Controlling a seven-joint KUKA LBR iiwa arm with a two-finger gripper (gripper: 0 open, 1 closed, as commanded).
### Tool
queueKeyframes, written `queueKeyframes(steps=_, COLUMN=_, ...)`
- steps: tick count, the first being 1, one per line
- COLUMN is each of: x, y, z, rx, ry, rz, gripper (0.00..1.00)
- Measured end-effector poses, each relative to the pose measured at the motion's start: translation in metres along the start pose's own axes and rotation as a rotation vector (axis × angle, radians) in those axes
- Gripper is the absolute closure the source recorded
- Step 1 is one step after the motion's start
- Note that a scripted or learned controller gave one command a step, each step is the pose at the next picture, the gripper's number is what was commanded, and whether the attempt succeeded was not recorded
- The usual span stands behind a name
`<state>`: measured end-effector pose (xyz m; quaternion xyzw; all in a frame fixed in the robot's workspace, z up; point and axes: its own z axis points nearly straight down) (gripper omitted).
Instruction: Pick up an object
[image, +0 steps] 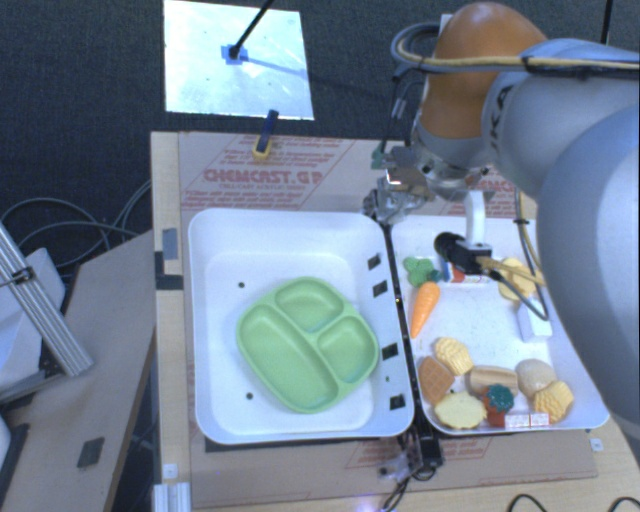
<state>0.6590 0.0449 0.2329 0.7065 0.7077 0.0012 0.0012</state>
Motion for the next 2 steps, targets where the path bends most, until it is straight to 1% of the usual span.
queueKeyframes(steps=1, x=0.002, y=0.003, z=-0.002, rx=0.000, ry=-0.001, rz=-0.003, gripper=1.00)
queueKeyframes(steps=2, x=0.008, y=0.004, z=0.018, rx=0.003, ry=-0.001, rz=-0.004, gripper=1.00)
